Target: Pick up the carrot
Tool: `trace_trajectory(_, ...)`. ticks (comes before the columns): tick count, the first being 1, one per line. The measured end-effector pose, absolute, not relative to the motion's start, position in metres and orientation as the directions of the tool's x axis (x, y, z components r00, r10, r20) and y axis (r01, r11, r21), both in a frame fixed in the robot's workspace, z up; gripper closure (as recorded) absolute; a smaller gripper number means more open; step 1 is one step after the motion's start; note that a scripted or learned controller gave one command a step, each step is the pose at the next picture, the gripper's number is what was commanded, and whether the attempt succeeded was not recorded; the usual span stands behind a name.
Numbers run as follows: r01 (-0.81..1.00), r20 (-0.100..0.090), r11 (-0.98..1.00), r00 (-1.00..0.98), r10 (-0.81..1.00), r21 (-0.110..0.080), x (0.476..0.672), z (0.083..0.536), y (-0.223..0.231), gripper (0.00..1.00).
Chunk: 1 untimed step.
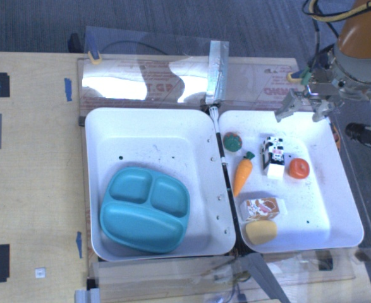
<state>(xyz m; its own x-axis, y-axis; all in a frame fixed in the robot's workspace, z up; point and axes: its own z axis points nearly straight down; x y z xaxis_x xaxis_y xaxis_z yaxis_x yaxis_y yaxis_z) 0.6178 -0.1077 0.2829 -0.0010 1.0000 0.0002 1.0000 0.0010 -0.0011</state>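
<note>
While the gripper (304,108) hangs open and holds nothing at the right bin's (343,213) twelve o'clock edge, the carrot (242,176) lies at nine o'clock, likely too far away to grab yet.

Light falls bright and even from above me; both white bins (147,122) read almost washed out, with soft, short shadows under what sits in them. The strongest glare burns on the clear panel (150,77) at upper centre, a white smear hiding what lies behind it; a smaller hot patch sits at the right bin's top edge. The frame is slightly soft throughout; my arm (359,33) at upper right blurs a little.
</note>
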Motion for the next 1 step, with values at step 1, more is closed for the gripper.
trace_trajectory(1, 0.978, 0.003, 0.207, -0.207, 0.978, -0.007, 0.6433, 0.1894, -0.0557, 0.00)
